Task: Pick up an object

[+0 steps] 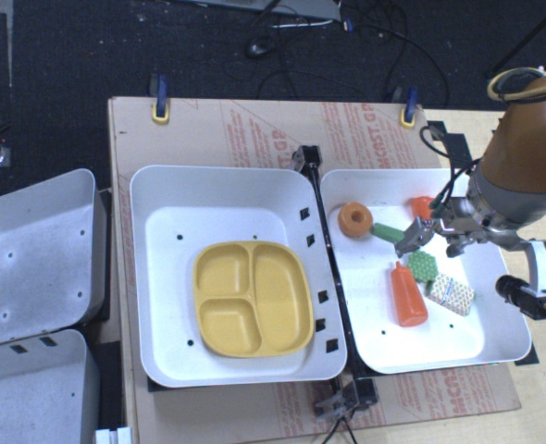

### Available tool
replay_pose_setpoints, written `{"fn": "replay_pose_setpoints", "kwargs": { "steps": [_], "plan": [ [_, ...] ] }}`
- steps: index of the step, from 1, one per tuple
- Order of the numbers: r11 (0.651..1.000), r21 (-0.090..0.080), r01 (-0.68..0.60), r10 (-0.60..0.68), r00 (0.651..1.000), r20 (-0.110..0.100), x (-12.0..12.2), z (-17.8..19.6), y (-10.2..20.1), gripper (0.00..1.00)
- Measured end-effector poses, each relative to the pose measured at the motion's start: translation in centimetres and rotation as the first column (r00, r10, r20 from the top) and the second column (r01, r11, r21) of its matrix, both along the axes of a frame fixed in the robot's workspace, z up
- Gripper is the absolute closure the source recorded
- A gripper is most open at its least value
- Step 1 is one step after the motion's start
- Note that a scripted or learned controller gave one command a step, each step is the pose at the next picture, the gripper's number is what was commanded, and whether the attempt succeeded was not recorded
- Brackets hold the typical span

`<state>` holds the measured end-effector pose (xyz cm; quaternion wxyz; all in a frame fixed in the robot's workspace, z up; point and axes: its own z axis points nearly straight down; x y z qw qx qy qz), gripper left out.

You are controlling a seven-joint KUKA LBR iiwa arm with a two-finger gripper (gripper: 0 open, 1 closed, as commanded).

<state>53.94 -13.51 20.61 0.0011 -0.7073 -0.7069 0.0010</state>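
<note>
My gripper [432, 240] hangs open over the upper middle of the right bin [504, 340], with nothing between its fingers. Just below it lies a green textured block [424, 266]. To the block's lower left lies an orange bottle [407, 296], and to its right a white patterned sponge [452, 293]. A green stick-shaped piece [387, 232] lies just left of the gripper, beside an orange ring [354, 220]. A small red object [422, 206] peeks out behind the gripper, partly hidden by it.
The left bin [162, 340] holds a yellow divided plate [253, 298]. A black divider [327, 266] runs between the two bins. The grey and orange arm [523, 155] covers the right bin's far right corner. Bare white floor shows at the right bin's front.
</note>
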Motion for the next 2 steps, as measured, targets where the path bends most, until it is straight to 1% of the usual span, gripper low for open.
{"fn": "replay_pose_setpoints", "kwargs": {
  "steps": [2],
  "plan": [
    [1.000, 0.000, 0.001, -0.001, 1.000, -0.001, -0.3, -8.8, -0.5, 0.00]
  ]
}}
